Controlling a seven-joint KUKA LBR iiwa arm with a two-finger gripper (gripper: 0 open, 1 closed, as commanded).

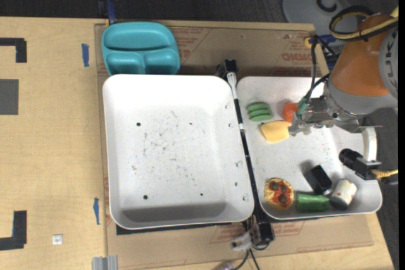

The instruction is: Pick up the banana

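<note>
The banana [273, 131] is a short pale yellow piece lying in the upper left part of the right bin [329, 88]. My gripper [297, 127] hangs low over that bin, its tip right at the banana's right end. Whether it touches the banana is unclear from this angle. The arm's grey wrist and orange band reach in from the right and hide the bin's upper right corner.
A green ridged item [258, 111] and a small red-orange item [289, 112] lie just above the banana. Along the right bin's front edge sit a pizza slice [279, 192], a green cucumber [312, 202] and dark items [319, 178]. A teal tray [140, 47] stands behind the left bin [171, 148].
</note>
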